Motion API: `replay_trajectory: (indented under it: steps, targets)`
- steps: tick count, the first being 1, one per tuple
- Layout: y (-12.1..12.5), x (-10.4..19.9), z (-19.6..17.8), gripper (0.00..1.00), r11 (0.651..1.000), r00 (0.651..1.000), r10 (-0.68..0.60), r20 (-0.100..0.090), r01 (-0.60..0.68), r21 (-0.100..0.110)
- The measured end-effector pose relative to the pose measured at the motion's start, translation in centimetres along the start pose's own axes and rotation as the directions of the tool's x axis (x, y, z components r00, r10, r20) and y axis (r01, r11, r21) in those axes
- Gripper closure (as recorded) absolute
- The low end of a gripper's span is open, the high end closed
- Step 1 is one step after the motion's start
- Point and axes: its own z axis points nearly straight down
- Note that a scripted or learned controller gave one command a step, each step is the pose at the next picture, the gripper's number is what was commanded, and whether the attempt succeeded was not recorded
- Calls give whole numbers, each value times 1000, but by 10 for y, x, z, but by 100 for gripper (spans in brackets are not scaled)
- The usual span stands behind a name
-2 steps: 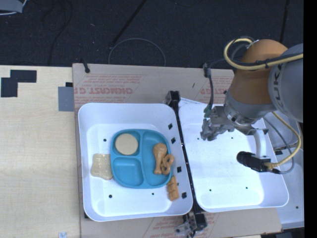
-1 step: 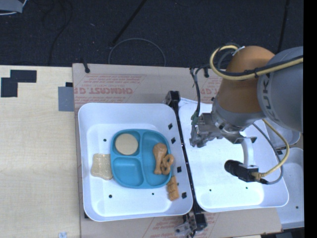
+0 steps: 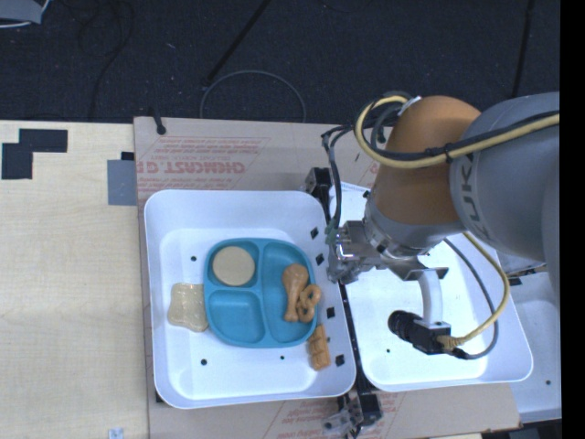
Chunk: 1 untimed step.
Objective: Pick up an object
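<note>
A blue divided plate (image 3: 251,311) lies in the left bin (image 3: 174,213). A round tan disc (image 3: 233,265) rests in its top-left compartment, and a brown pretzel-like piece (image 3: 299,293) lies in its right compartment. A pale bread-like piece (image 3: 187,306) sits on the bin floor left of the plate. A small tan chunk (image 3: 318,347) lies just off the plate's lower right corner. My gripper (image 3: 341,252) hangs under the orange-banded wrist, over the divide between the two bins, right of the pretzel piece. Nothing is seen held in it.
The right bin (image 3: 498,369) lies beneath the arm, and the arm's grey body covers much of its upper part. A cardboard sheet (image 3: 228,154) lies under both bins. Pale bench surface (image 3: 64,291) spreads to the left.
</note>
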Motion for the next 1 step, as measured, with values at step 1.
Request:
replay_trajectory:
  steps: [1]
  targets:
    - [-7,44,-3,100,1000,1000,0,1,0,-2]
